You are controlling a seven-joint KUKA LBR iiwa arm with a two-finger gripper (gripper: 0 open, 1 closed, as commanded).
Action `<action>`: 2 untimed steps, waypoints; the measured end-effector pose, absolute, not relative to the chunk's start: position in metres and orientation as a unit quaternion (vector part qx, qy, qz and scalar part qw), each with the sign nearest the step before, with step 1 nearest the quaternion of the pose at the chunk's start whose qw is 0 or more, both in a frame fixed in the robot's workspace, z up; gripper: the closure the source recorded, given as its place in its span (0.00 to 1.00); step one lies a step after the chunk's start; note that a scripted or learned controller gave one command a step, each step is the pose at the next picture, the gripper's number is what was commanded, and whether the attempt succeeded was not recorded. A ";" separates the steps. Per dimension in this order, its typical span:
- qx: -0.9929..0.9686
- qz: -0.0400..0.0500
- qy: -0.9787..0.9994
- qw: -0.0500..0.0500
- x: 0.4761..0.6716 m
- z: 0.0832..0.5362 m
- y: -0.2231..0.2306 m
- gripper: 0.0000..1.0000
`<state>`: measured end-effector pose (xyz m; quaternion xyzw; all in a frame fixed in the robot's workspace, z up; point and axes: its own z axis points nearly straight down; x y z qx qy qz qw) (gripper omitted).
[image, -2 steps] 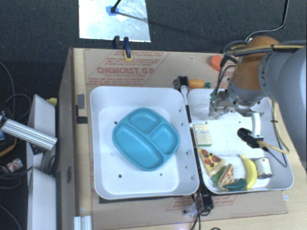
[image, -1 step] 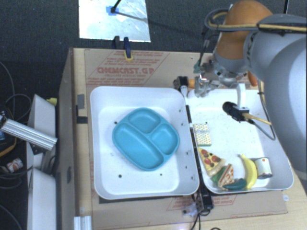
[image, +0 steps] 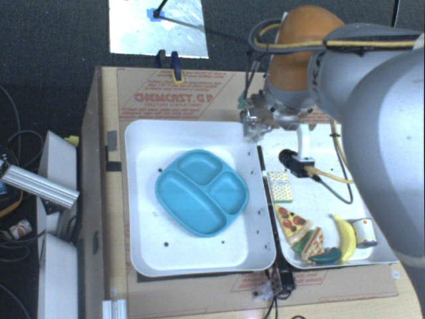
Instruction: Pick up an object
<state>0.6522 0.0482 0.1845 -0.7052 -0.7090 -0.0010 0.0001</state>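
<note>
The right bin (image: 319,145) holds several small items near its front. A patterned white block (image: 279,186) lies by the divider, with a toy pizza slice (image: 292,222) and a toy sandwich (image: 313,242) below it. A yellow banana (image: 345,236) and a small can (image: 364,231) lie at the front right, and a green item (image: 325,258) rests against the front wall. My gripper (image: 254,127) hangs over the far end of the divider between the bins, well behind these items. I see nothing held in it.
A blue divided plate (image: 201,191) fills the middle of the left bin (image: 146,178). The grey arm with its orange band (image: 302,45) covers the right bin's far right. A black part with a yellow cable (image: 296,163) hangs over the right bin's middle.
</note>
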 end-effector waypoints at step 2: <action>-0.706 -0.001 -0.708 0.000 0.596 0.237 0.030 1.00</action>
